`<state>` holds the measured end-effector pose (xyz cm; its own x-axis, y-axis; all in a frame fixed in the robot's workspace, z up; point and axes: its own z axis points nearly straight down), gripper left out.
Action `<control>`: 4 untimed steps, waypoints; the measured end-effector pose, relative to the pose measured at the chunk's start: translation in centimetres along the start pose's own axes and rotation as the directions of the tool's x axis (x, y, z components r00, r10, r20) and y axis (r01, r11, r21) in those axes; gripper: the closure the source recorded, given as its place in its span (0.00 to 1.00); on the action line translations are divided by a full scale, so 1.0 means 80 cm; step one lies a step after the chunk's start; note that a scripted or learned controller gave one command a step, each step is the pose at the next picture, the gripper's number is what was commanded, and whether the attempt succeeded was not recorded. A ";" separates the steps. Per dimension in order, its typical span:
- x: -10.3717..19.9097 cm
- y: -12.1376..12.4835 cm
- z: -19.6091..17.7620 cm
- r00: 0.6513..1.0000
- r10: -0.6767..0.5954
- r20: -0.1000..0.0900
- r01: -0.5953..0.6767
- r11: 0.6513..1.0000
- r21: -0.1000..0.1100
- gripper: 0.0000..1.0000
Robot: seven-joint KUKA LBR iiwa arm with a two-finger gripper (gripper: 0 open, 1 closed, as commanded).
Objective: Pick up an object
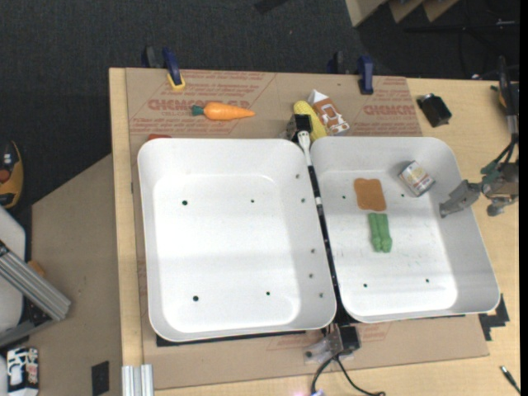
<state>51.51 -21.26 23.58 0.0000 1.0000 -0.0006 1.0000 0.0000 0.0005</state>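
At the right edge of the frame, the hand (459, 199) sits low over the outer rim of the right bin (462, 258), grey and small in the view. I cannot tell how it is set, since the tip is too blurred here.

Inside that right bin lie three things that could be picked. A small silver can (415, 178) rests on its side toward the upper right of the bin, near the hand. An orange-brown flat piece (370, 194) lies close to the middle, and a green piece (379, 232) lies just below it, the two almost touching end to end. The left bin (223, 238) takes up the middle of the frame. Above the bins, on the desk (272, 97), a toy carrot (224, 112) lies at upper left, and a yellow piece (307, 112) with a small printed box (328, 115) sits by the gap between the bins.

The step in hand looks like the approach, with nothing lifted yet. The can is probably the best target, being closest and well apart from the other two. It will likely roll, so the hand would do well to come down straight over its middle and close across its round sides, not along its length. The green and orange-brown pieces are low and flat, so a grip there would need to go nearly to the bin floor, and the pair sit close enough that one could be nudged while taking the other.
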 end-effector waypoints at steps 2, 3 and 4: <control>0.097 0.124 0.184 1.000 -0.005 0.002 0.005 1.000 -0.012 0.00; 0.096 0.124 0.167 1.000 -0.002 0.001 0.002 1.000 -0.017 1.00; 0.178 0.195 0.055 1.000 -0.009 -0.001 0.009 1.000 -0.015 1.00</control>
<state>67.12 -7.02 19.19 -0.0091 1.0000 0.0007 0.9998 0.0090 0.0151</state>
